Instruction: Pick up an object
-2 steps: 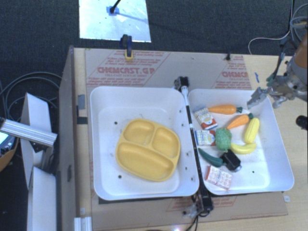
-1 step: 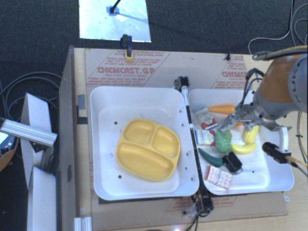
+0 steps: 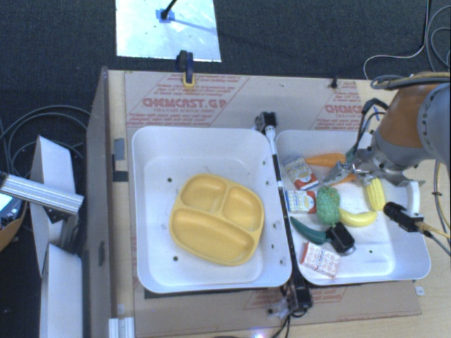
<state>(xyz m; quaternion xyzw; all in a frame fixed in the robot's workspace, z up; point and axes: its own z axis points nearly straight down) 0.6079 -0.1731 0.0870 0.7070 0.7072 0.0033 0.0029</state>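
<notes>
My gripper [image 3: 341, 172] hangs low over the back of the right bin [image 3: 409, 259], reaching in from the right. Its tip is just in front of an orange carrot [image 3: 324, 160] and just above a green bumpy item [image 3: 328, 205]. Nothing shows as held. Close to the tip lie a yellow corn cob [image 3: 375, 193], a banana [image 3: 357, 217], a red and white carton [image 3: 305, 182] and a small packet [image 3: 297, 167]. Further forward are a dark green vegetable [image 3: 307, 230], a black item [image 3: 342, 238] and a red and white packet [image 3: 320, 259].
The left bin [image 3: 151, 182] holds a yellow compartment plate [image 3: 217, 218]. A divider rail [image 3: 278, 189] runs between the bins. A black part [image 3: 402, 217] with a cable sticks out at the right bin's right side. Cardboard lies under both bins.
</notes>
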